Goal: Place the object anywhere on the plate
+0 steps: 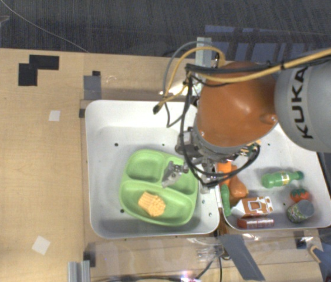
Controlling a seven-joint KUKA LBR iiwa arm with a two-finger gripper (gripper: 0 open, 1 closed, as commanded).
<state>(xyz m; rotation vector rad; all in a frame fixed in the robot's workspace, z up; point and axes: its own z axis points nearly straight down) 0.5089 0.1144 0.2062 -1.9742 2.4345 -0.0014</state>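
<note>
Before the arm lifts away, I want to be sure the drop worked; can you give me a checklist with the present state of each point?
1. Yellow waffle lies on the green plate, in its near compartment: ok.
2. Waffle sits apart from the pincer: ok.
3. Plate rests flat inside the left bin: ok.
4. Pincer open and holding nothing: cannot tell, it is too small and blurred.
5. Green bottle and other items lie in the right bin, away from the plate: ok.

Arm (pixel 236 110) over plate (pixel 145 163) — left clear
</note>
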